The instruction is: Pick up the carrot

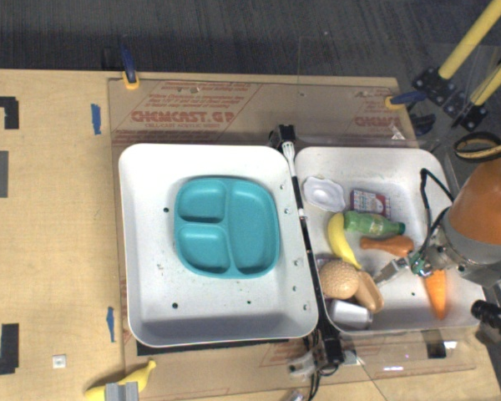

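Carrot (pixel 435 294) just beside jaws (pixel 398 266), ungripped.

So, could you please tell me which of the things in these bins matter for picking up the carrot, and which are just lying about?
Belongs to the job:
carrot, in the right bin
pincer, low over that bin, left of the carrot

Just lying about:
banana
green bottle
bread roll
white cup
teal divided plate, in the left bin
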Available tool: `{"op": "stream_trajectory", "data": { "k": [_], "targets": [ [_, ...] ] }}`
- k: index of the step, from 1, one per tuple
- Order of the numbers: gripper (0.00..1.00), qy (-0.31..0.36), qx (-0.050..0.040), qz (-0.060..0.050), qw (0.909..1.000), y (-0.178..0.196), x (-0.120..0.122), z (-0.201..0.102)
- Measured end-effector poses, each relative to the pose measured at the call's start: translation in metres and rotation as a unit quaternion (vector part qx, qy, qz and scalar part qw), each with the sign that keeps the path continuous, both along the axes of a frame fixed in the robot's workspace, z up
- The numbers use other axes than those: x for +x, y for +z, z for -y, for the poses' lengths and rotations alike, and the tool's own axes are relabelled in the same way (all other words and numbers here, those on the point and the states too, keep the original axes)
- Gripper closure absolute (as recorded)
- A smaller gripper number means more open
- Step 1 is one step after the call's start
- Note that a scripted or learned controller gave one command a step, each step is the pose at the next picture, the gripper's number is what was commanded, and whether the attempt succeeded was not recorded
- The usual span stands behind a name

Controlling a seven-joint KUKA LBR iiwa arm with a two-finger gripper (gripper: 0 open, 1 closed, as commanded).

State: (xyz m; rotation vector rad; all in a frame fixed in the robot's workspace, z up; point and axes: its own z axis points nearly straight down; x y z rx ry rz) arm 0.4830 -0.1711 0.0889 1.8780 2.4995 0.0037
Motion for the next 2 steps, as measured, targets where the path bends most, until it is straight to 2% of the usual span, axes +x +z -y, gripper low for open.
{"op": "stream_trajectory", "data": {
  "k": [1,2],
  "targets": [
    [0.00,-0.158,0.0035,0.004,0.9874,0.000,0.002,0.001],
    [0.00,0.071,0.0121,-0.008,0.9974,0.001,-0.001,0.023]
  ]
}}
